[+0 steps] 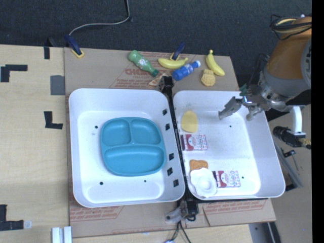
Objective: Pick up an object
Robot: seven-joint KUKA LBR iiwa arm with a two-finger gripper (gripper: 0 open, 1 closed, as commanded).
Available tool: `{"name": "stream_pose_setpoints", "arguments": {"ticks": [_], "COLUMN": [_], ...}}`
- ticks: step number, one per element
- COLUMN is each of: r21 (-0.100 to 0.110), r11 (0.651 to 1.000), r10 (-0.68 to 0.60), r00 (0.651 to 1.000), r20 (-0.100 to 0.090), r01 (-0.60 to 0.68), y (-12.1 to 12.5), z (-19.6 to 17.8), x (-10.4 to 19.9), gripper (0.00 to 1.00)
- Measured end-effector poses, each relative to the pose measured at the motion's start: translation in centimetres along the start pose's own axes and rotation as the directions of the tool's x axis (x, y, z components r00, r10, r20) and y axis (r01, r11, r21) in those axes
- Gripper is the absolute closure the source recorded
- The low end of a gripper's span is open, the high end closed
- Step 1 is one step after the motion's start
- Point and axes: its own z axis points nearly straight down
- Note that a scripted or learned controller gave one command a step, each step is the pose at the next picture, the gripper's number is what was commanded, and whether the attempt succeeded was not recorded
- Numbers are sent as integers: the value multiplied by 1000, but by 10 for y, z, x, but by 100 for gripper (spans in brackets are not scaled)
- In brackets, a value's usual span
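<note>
So far nothing is picked up: the gripper (239,110) hangs over the upper right part of the right bin (263,151), its two fingers spread wide apart with only bare white floor showing between them, so the whole of the grasp is left to do. Taking the right bin as the landmark, the candidates all lie along its left half: a yellow chip-shaped piece (189,121) near the upper left corner, a small red-and-white carton (195,143) just below it, an orange cookie-like piece (198,164) lower again, touching a white fried-egg toy (203,181) at the bottom left, and a second carton (228,178) just right of the egg. The nearest of these to the fingers looks to be the yellow piece, well to their left, so I judge the arm has to travel, descend and close before anything counts as done. To the left of that bin sits the other bin (81,135) holding a blue divided plate (133,146); beyond the bin's far edge, on the cardboard, lie a green bottle (142,62), two bananas (173,63), a blue bottle (185,70) and a yellow corn-like piece (207,77). The arm is cut off at the frame's right side, the carton print is too small to read, and how high the fingers hang above the floor cannot be told.
</note>
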Motion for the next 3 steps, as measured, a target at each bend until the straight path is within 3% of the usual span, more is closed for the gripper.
{"name": "stream_pose_setpoints", "arguments": {"ticks": [1,3], "r21": [-3,-12], "r11": [1000,1000], "r10": [-1,0], "r00": [1000,1000], "r20": [0,0], "r01": [1,0], "y": [-38,77], "z": [125,131], "x": [59,57], "gripper": [0,0]}}
